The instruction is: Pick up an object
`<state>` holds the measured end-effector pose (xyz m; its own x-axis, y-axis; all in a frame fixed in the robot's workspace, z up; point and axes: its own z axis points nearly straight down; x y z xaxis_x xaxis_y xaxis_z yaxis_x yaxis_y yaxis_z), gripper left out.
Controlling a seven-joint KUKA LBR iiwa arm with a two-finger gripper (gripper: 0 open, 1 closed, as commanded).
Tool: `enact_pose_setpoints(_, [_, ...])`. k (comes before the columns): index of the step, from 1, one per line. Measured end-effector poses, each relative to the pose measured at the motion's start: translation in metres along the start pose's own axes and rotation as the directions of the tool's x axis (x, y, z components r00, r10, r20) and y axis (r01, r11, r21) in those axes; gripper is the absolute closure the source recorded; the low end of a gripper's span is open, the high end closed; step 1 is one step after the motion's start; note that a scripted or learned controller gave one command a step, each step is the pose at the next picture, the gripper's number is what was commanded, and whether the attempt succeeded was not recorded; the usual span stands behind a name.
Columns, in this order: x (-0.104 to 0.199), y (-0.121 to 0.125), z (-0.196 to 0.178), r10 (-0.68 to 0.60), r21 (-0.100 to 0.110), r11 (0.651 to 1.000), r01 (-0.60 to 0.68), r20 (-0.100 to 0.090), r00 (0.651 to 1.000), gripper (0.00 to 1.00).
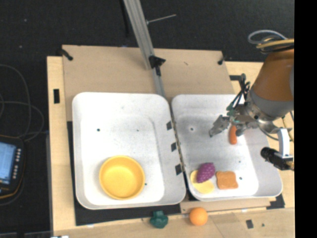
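Note:
My gripper (227, 127) hangs over the middle of the right bin (198, 110), with its fingers spread apart. A small orange carrot-like piece (232, 136) sits just under the right finger; it is not pinched between both fingers, and I cannot tell whether it touches that finger. Near the bin's front edge lie a purple bunch of grapes (206, 171), a flat yellow piece (203, 186) partly under the grapes, and an orange-brown block (227, 180). These three are apart from the gripper.
A yellow bowl (122, 177) sits at the front of the left bin (119, 113). An orange ball (198, 216) and a green object (159, 219) lie on the bench in front of the bins. A slanted metal rod (142, 31) ends between the bins.

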<state>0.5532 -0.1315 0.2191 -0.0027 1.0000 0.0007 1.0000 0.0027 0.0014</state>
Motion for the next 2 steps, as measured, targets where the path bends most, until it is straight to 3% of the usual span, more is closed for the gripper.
enact_pose_setpoints(1, [0.000,0.000,0.000,0.001,-0.001,1.000,-0.001,0.000,1.000,0.00])
enact_pose_setpoints(2, [0.002,0.005,0.044,0.005,0.004,1.000,-0.005,0.003,1.000,0.00])
